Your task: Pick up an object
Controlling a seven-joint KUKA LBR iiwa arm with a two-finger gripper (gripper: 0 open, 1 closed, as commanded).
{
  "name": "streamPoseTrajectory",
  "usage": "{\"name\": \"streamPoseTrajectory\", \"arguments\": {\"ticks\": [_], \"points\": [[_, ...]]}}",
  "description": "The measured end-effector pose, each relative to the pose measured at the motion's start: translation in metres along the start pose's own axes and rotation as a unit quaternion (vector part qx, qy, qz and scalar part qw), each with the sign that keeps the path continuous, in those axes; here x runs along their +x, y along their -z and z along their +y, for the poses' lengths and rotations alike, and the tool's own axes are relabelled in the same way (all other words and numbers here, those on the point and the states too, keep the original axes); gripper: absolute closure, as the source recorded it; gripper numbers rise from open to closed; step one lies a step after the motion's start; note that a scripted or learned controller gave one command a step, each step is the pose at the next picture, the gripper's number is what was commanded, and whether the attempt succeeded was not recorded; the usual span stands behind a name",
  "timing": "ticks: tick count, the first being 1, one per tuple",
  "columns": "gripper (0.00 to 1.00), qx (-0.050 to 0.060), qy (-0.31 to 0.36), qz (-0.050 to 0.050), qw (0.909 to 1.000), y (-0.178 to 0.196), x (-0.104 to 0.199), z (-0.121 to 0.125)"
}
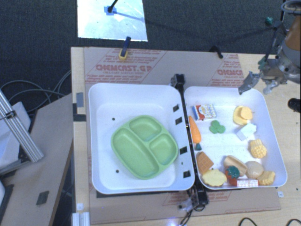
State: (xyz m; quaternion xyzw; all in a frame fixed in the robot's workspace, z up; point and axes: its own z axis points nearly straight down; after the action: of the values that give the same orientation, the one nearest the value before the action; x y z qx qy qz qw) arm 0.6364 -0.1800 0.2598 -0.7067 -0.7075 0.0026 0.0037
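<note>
I'm hovering the gripper (257,83), fingers apart and holding nothing, over the right bin's (273,121) far edge; next I descend onto the yellow cheese piece (242,114).

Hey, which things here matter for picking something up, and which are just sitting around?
Part of the job:
gripper, open above the right bin's far rim
right bin
orange carrot
green piece
yellow corn
yellow cheese wedge

Just lying about:
left bin
green divided plate
yellow clamp
</note>
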Motion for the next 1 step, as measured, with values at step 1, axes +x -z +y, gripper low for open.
{"name": "streamPoseTrajectory", "arguments": {"ticks": [1], "points": [[0.00, -0.005, 0.001, -0.001, 1.0000, 0.0069, 0.0005, 0.0020]]}}
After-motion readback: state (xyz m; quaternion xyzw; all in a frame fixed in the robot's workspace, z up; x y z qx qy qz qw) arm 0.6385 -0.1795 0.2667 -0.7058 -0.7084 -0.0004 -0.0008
